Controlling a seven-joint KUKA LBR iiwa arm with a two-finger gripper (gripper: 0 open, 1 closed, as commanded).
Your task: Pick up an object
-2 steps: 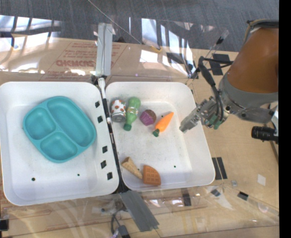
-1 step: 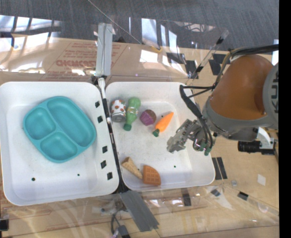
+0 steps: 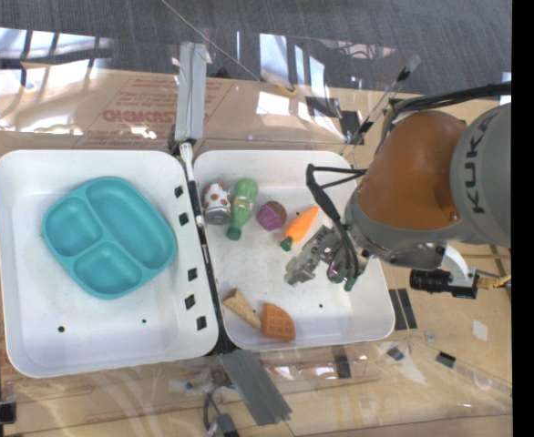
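Surface (image 3: 85, 116): we saw a brown cardboard-coloured surface across the middle of the frame, bearing two shallow white bins side by side.
Left bin (image 3: 21, 317): it filled the left half of the frame, its rim touching the right bin's rim along the centre.
Right bin (image 3: 367, 308): it sat at centre right and held all the small objects.
Arm (image 3: 413, 185): it reached in from the right edge, grey with a broad orange band, and hung over the right bin's right side.
Teal plate (image 3: 107, 235): a three-compartment plate lay tilted in the left bin, toward that bin's upper middle.
Claw (image 3: 320, 260): we saw it low over the right bin's floor, just below the carrot; we could not tell how far its fingers stood apart, and we made out nothing between them.
Green bottle (image 3: 241, 206): it lay tilted in the upper left of the right bin, touching the small can.
Carrot (image 3: 300, 227): it lay slanted just right of the purple object, just above the claw.
Orange wedge (image 3: 278, 321): it lay near the bin's lower edge, just beside the tan cone.
Tan cone (image 3: 241, 307): it lay in the bin's lower left.
Small can (image 3: 216, 202): it lay against the bin's left wall.
Purple object (image 3: 271, 215): a small round thing between bottle and carrot.
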